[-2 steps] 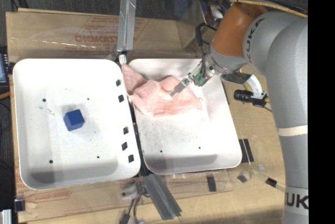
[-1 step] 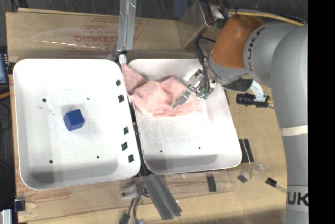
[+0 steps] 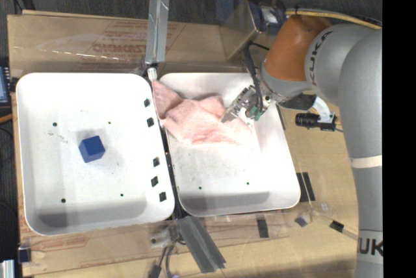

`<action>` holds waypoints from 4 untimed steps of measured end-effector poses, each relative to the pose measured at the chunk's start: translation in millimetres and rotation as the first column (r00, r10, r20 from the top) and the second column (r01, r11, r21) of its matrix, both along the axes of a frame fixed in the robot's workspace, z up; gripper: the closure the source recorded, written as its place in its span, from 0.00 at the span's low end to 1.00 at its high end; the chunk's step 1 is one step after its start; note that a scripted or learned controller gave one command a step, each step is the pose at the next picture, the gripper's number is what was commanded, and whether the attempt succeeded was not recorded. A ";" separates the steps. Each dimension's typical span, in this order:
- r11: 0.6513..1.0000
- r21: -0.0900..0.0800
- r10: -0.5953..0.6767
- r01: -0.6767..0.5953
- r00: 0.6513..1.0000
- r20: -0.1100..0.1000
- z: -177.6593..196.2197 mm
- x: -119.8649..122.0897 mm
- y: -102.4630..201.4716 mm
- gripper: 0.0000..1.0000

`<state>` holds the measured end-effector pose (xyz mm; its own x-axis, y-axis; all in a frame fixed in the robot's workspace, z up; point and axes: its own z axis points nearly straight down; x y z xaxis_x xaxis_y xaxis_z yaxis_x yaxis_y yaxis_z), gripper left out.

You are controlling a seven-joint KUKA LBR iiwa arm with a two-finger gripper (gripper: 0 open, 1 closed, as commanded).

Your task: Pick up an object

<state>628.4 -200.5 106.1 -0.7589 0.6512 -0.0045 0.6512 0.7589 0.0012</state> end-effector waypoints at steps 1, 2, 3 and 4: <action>1.000 0.000 0.000 0.000 1.000 0.000 0.1 0.0 -0.1 0.00; 0.995 0.002 0.101 -0.101 0.995 -0.004 -12.5 5.5 39.0 0.00; 0.994 0.000 0.105 -0.105 0.994 -0.002 -1.4 6.5 39.1 1.00; 0.994 0.000 0.105 -0.105 0.994 -0.002 -1.4 6.6 39.3 0.00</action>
